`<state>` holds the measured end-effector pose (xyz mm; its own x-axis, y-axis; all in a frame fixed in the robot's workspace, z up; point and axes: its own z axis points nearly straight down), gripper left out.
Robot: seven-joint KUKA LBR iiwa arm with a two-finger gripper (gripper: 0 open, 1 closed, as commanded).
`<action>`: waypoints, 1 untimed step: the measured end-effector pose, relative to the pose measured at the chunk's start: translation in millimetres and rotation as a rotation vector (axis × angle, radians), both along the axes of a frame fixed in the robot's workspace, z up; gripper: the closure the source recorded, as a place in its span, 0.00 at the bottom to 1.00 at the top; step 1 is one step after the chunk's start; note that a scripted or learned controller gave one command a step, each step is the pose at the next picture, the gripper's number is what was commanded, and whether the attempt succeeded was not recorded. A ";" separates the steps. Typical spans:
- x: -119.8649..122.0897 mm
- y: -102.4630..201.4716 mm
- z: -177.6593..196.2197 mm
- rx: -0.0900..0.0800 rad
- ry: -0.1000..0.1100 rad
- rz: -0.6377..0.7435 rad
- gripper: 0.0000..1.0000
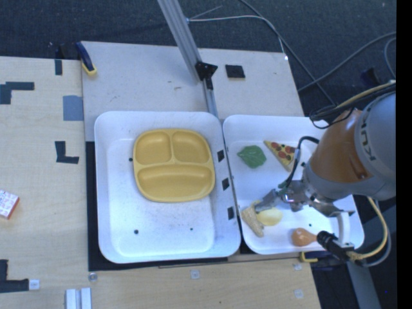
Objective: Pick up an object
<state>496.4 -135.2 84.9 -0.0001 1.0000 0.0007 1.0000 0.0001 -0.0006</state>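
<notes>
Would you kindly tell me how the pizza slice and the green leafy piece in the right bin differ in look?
The pizza slice is a triangle, while the green leafy piece is a rounded, irregular blob. The pizza slice is yellow-orange with red spots; the green leafy piece is one plain green. The pizza slice lies nearer the arm, the green leafy piece nearer the bins' shared edge. Both lie flat in the right bin, side by side.

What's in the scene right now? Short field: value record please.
left bin: holds yellow divided plate
right bin: green leaf toy, pizza slice, pale round piece, bread-like piece, orange piece
arm: reaching over right bin
tool: low, just above pale round piece; grip state unclear
</notes>
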 end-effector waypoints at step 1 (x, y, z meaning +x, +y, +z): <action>3.7 0.3 15.5 -0.001 -0.011 0.001 1.00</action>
<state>500.1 -134.8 100.4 -0.0014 1.0000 -0.0003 0.9999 0.0014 0.0103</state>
